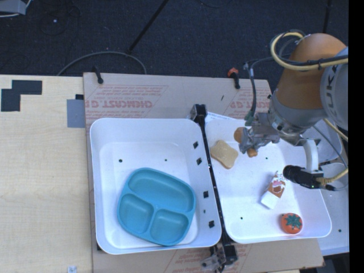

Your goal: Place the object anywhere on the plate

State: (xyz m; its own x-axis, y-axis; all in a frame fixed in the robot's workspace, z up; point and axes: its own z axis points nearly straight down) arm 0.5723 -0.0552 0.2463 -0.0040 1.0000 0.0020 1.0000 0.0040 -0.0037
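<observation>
Two white bins sit side by side on the bench, split by a black divider (206,169) that runs from the far edge to the near edge. The left bin (105,152) carries a blue plate (156,205) with three compartments, lying toward the near right corner, its right edge close to the divider and its near edge close to the bin's near wall. The far half of that bin and its left side are bare white floor.

In the right bin (244,220), a tan piece of bread (223,153) lies near the far left corner, just beside the divider. The gripper (249,142) hangs low over the far part of this bin, just right of the bread, with a small brown object (239,134) showing at its left side; whether anything sits between the fingers cannot be told, nor how far apart they stand. A small white carton with a red top (274,191) lies tilted toward the middle right, and an orange tomato-like fruit (290,223) rests in the near right corner, close to the rim. The floor between the bread, carton and near left corner is open.
</observation>
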